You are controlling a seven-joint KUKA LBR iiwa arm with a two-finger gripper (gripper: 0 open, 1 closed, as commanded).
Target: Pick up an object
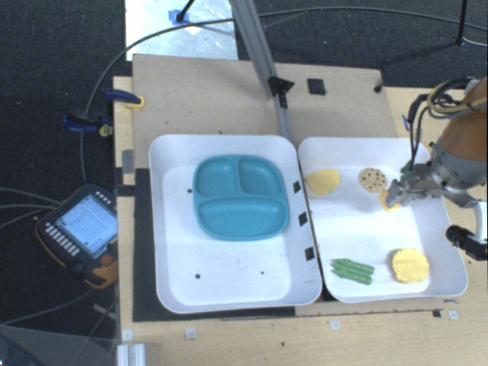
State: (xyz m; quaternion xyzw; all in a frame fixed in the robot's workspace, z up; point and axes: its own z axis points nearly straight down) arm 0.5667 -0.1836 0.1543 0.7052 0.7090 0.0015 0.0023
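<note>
The pincer (394,197) sits low in the right bin (335,227); whether it is spread, I cannot tell. The speckled cookie (372,178) lies just beside it, up-left.

The tan bench (229,97) bears two white bins (229,280), seemingly touching.

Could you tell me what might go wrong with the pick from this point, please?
1. The gripper is down in the right bin beside the round cracker, with a small yellow piece at its tip; it might close on neither, or nudge the cracker away.
2. It works near the bin's right wall, so a slightly off descent could catch the rim.
3. The flat items may be hard to pinch.
</note>
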